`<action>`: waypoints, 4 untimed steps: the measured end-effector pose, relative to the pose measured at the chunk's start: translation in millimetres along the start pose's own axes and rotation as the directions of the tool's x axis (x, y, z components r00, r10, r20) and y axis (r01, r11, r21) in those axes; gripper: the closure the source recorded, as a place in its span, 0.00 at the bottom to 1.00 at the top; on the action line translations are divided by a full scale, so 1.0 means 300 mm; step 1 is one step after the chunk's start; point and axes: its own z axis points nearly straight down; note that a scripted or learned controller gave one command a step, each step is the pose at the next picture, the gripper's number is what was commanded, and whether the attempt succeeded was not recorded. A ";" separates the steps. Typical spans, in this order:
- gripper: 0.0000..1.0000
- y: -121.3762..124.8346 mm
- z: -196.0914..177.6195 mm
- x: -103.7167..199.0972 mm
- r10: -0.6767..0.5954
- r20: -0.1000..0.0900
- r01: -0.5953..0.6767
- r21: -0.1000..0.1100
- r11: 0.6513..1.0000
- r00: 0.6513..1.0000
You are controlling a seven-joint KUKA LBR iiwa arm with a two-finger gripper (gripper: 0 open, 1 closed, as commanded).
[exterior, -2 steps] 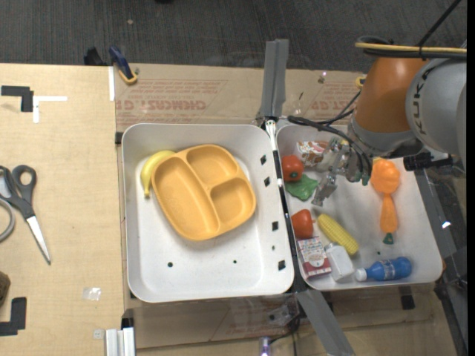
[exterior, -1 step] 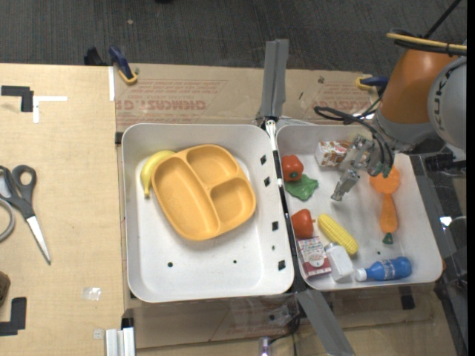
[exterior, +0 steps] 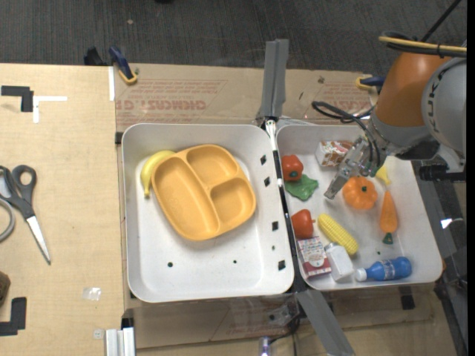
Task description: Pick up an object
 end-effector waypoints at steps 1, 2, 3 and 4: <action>0.00 0.004 -0.010 0.101 -0.014 0.033 0.015 -0.016 1.000 0.999; 0.00 -0.187 0.000 0.274 0.025 0.032 -0.024 -0.018 1.000 0.999; 0.00 0.027 0.000 0.012 0.141 -0.002 -0.141 0.008 0.990 0.990; 0.00 -0.085 -0.006 0.176 0.103 0.032 -0.103 -0.020 0.994 0.994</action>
